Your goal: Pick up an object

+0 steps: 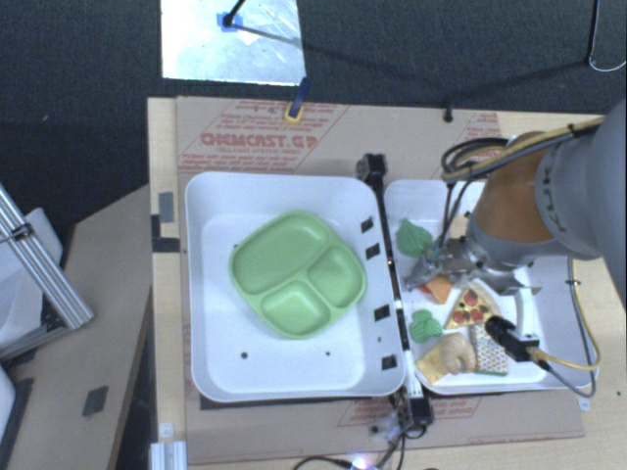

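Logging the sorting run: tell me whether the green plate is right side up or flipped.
Right side up. The green plate lies flat in the left bin with its three hollow compartments facing up, and nothing is in them.

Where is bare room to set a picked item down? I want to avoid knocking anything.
Bare floor rings the green divided plate in the left bin, widest along its near edge. The right bin is crowded: toy food and the gripper fill it.

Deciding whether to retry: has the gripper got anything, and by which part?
Cannot be told. The gripper is down among the toy food in the right bin, with its tip hidden.
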`<state>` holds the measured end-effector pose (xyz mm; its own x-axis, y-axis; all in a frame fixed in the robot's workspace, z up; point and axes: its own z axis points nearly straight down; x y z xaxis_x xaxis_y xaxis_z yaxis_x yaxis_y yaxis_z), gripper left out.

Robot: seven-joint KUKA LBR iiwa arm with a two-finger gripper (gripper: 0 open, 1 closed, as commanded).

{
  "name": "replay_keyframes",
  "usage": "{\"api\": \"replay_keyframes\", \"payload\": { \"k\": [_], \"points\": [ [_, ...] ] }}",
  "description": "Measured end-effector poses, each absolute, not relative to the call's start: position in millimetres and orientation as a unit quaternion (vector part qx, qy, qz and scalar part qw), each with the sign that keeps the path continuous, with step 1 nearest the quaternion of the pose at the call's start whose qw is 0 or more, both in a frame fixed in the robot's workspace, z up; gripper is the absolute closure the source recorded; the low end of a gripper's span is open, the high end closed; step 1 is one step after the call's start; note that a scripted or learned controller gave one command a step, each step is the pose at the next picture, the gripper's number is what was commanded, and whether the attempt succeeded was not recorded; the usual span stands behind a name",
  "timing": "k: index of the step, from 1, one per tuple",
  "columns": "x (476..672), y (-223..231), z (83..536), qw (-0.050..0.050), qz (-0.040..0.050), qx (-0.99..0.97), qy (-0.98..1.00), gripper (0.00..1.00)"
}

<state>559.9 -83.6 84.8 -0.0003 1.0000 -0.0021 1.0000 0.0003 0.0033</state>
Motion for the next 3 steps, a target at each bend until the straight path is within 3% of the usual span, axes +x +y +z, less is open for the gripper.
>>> {"api": "replay_keyframes", "payload": {
  "k": [1, 3],
  "points": [
    [560.3, -83, 96, 0.002, 0.0015, 0.707, 0.707, 1.00],
    [549.8, -91, 205, 0.003, 0.0019, 0.707, 0.707, 1.00]
  ]
}}
